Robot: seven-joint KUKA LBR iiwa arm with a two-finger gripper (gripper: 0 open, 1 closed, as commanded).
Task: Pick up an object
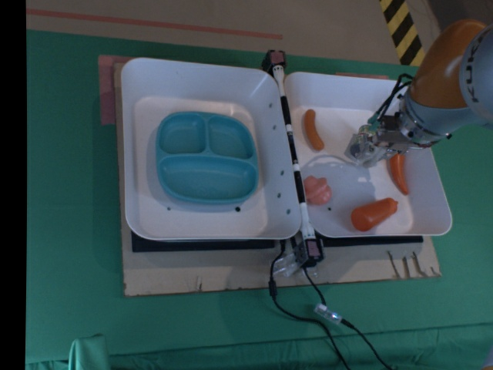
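In the right bin (431, 220) lie an orange sausage (313, 129) at the back left, a pink shell-shaped toy (316, 190) at the front left, an orange carrot-like piece (374, 213) at the front and a thin orange piece (398, 173) at the right. My gripper (363, 150) hangs over the middle of this bin, between the sausage and the thin orange piece. Nothing shows between its fingers, and it is too small and blurred to tell how they stand.
The left bin (139, 206) bears a teal divided plate (206, 157). A black-and-white rail (291, 149) separates the two bins. Cables (323, 311) trail over the green cloth in front.
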